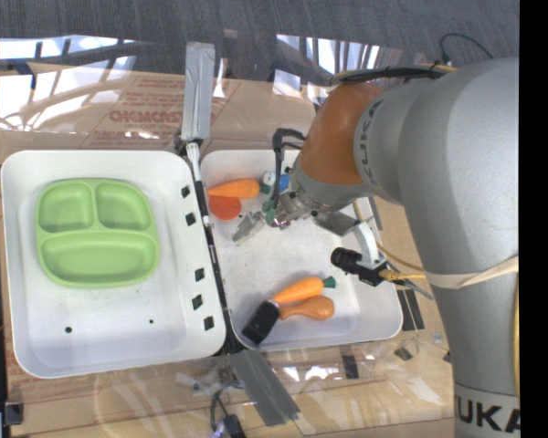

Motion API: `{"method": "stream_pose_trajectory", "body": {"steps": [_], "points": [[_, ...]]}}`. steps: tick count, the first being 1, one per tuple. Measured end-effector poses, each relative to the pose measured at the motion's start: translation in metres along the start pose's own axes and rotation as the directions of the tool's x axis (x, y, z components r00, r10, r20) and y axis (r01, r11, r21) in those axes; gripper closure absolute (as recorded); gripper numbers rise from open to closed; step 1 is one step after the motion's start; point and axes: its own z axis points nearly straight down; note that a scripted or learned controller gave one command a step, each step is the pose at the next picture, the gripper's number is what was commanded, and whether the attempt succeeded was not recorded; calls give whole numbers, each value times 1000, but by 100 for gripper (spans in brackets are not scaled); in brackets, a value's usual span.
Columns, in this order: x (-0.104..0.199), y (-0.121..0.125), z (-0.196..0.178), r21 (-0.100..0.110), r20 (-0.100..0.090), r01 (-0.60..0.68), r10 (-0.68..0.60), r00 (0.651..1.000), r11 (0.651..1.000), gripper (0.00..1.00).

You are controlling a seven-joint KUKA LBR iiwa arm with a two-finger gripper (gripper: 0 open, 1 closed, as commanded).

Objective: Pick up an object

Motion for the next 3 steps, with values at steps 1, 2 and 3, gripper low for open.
{"method": "stream_pose_trajectory", "body": {"steps": [1, 2, 3], "points": [[-34, 54, 11, 2, 0, -62, 62, 998, 998, 0], [-13, -4, 12, 2, -1, -42, 42, 999, 999, 0], [-12, -3, 2, 4, -2, -38, 38, 999, 999, 100]]}}
